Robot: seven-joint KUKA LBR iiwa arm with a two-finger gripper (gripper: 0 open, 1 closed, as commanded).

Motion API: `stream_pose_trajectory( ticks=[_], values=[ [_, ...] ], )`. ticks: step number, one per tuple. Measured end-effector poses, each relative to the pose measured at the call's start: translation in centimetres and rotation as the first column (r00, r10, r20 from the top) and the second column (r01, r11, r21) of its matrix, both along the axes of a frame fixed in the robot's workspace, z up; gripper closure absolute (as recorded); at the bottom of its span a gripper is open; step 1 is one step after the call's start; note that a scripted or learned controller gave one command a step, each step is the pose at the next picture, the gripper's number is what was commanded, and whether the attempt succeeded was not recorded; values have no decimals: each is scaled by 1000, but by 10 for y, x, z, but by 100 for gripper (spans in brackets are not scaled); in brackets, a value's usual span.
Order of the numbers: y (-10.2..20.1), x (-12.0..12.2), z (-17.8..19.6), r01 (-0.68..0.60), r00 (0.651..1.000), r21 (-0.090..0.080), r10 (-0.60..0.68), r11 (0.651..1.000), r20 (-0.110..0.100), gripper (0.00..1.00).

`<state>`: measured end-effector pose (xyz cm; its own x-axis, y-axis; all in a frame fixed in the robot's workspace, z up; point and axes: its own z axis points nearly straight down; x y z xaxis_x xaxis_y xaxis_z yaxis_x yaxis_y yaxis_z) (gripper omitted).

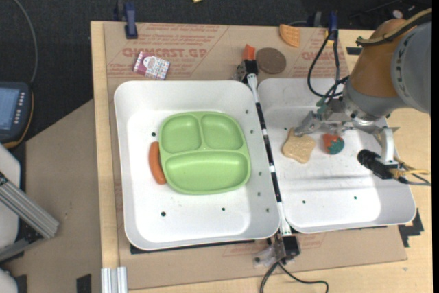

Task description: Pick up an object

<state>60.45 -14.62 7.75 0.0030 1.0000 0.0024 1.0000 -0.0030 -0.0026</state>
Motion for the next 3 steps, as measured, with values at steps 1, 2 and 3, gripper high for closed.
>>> stream_pose_trajectory(
  ticks=[1, 2, 3],
  values=[
    [-5, -48, 10, 0, 1000, -3, 0, 1000, 8, 0],
    [-67, -8, 15, 0, 1000, -8, 0, 1000, 9, 0],
    [-4, -14, 7, -8, 1000, 0, 8, 1000, 1, 0]
  ],
)
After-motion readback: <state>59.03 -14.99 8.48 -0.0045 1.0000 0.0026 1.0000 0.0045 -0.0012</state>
